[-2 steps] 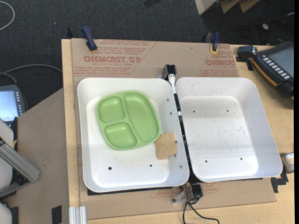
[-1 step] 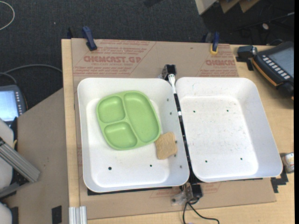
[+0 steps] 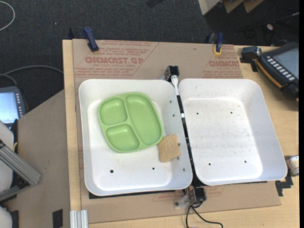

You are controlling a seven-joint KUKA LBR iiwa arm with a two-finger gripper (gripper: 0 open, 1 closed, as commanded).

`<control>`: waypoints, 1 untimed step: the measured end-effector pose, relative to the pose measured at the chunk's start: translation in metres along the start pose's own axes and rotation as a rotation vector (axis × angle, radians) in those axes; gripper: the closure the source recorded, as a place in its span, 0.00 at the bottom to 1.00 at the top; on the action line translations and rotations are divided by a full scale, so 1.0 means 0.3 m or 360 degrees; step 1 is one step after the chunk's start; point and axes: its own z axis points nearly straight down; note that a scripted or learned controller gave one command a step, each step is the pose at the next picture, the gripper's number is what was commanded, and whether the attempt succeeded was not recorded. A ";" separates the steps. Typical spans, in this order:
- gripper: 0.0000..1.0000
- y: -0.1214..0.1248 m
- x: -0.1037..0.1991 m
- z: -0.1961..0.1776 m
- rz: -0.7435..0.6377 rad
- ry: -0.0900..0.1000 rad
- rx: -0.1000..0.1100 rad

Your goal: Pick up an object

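Green plate (image 3: 130, 122) in left bin (image 3: 95, 175): light, stiff, slick, so grip rim; tan sponge (image 3: 168, 148) touching at 4 o'clock looks softer, easier; gripper state cannot be told.

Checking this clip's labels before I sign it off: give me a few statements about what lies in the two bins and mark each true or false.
1. The green divided plate lies in the left bin. True.
2. The plate has three compartments. True.
3. A tan sponge-like piece lies in the right bin. False: it lies in the left bin, at the plate's lower right edge.
4. The tan piece sits inside one of the plate's compartments. False: it rests on the bin floor beside the plate, at or just over its rim.
5. The plate is turned upside down. False: its compartments face up.
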 end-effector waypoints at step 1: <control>1.00 0.008 0.115 0.253 -0.0005 0.0000 0.0003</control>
